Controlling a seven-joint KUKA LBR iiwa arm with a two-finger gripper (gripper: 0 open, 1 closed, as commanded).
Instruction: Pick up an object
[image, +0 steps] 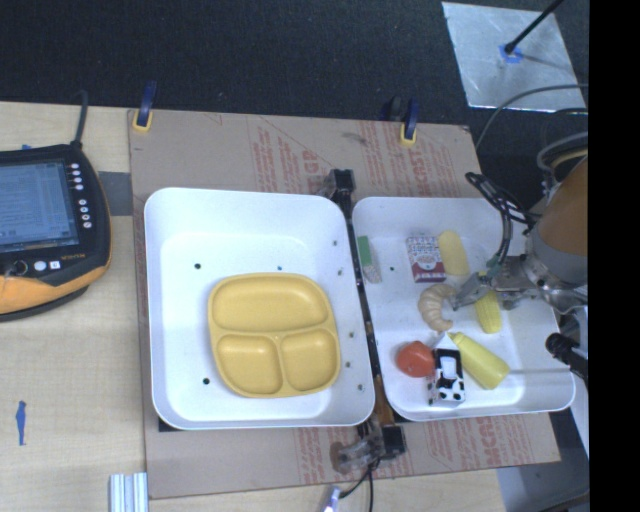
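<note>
The left bin (170, 300), smooth white plastic well to the gripper's left, holds a glossy yellow tray (272, 333) with three compartments. The right bin (390, 300) lies under the gripper (478, 290), whose metal fingers are too blurred to tell whether they are open or closed. Just left of it sits a curled beige croissant (436, 306); just right, a small yellow block (488, 315). Below lie a yellow bottle (479, 361), partly behind a black-and-white cow (448, 379), and a red tomato (414, 358). The arm (562, 230) is cut off at the edge.

Cut off and hard to read

You see the arm (565, 225) cropped at the right; the carton (425, 258) label is too small to read.
</note>
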